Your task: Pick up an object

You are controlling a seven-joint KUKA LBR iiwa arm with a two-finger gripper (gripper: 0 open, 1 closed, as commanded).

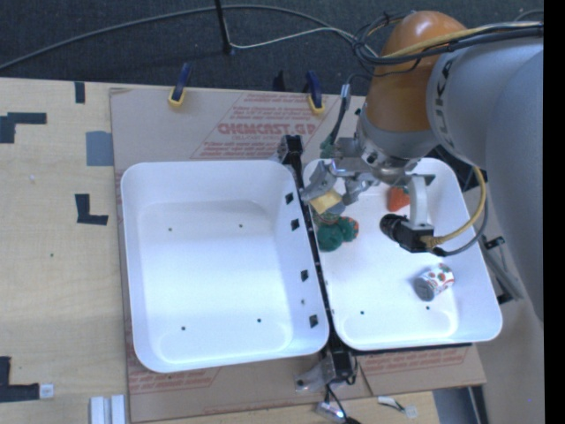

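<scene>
My gripper (328, 193) hangs over the left side of the right bin (388, 312), close to the divider between the bins. A pale yellow block (326, 202) sits between its fingers, held above the bin floor. Just below it lies a green soft toy (334, 233) with a small orange part. An orange-red object (396, 200) lies farther right, partly hidden behind the gripper's hardware. Near the bin's right side rests a small grey, white and red object (433, 282).
The left bin (212, 272) stands beside the right one, with black clips along the shared edge. A black fitting with a yellow cable (406, 233) hangs off the wrist over the right bin. Two clamps (179, 87) hold the cardboard base at the back.
</scene>
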